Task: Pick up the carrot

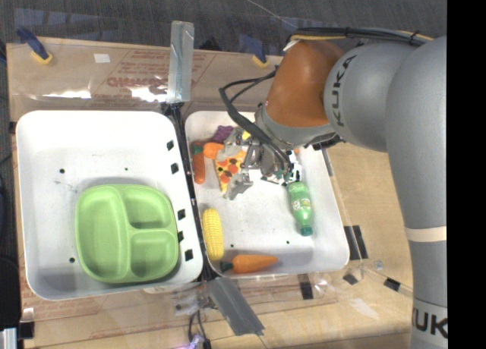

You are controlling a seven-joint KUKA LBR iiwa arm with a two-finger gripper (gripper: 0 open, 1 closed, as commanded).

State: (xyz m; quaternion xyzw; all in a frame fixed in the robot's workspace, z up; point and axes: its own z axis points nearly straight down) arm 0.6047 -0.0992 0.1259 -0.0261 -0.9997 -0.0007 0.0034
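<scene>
The carrot (254, 263) lies flat against the right bin's (328, 240) near wall, well below the gripper (244, 177); corn (213, 233) sits between them, to the left. A green bottle (299, 205) lies just right of the jaws. Whether the jaws are wide or narrow I cannot tell, because they hover low over the toys at the far end, not over the carrot

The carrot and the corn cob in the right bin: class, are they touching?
Cannot tell. In the camera view the carrot's leafy end lies right at the corn cob's lower tip, with no plain gap or contact.
</scene>
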